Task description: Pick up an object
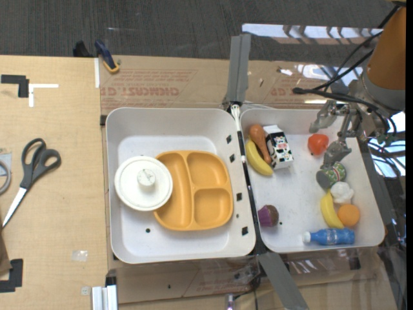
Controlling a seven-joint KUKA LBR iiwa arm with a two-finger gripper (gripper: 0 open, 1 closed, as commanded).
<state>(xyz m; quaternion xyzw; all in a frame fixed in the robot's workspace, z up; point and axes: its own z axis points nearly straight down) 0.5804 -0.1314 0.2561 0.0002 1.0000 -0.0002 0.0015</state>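
Two grey fingers of the gripper [330, 166] hang low over the right bin [293, 234], near its right wall, above a greenish object [335, 172]; whether they grip it I cannot tell. A tomato [317, 143] sits just left. Below lie a banana [330, 212], an orange [349, 214] and a blue bottle [330, 237] along the near edge.

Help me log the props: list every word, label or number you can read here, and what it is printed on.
Cardboard sheet behind the bins: red lettering, upside down from this view, too blurred to quote reliably.
Small carton in the right bin: black-and-white print, too small to read.
Blue bottle: label, no legible text.
Nothing else carries readable text.
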